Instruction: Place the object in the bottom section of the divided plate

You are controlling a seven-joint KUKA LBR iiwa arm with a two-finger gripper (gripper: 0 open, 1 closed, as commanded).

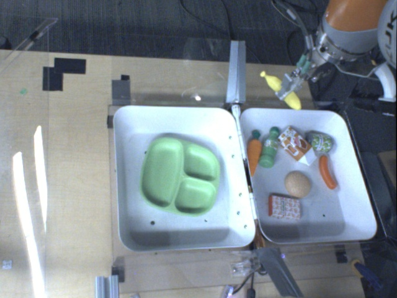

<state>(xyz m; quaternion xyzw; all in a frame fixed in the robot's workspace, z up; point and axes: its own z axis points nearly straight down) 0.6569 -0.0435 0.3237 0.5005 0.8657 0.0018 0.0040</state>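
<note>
Nearest me, a small box lies well below the pincer, which grips a banana; the green plate sits far to its lower left.

- Arm cut off at top edge, 1 o'clock.
- Gripper partly masking yellow object; finger state too small to tell.
- Print on small box unreadable.
</note>
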